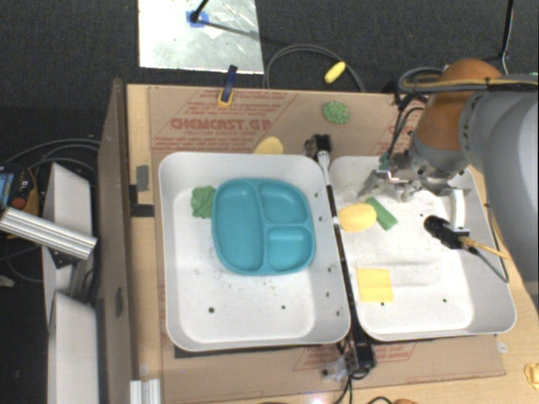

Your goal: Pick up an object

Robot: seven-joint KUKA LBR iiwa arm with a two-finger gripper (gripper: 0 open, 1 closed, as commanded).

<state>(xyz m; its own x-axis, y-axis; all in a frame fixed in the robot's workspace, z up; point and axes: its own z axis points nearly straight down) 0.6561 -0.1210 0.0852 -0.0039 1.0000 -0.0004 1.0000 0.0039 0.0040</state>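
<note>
Gripper (381, 183) near right bin's (488, 310) back edge, above lemon (357, 217).

The bench (210, 116) bears a left bin (181, 251) and a right bin (472, 310).

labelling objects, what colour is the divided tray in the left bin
Blue-teal, seen in the camera view: the divided tray.

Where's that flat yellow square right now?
The yellow square lies flat in the right bin, near its left wall and towards the front, below the yellow lemon-shaped object and green piece.
</note>
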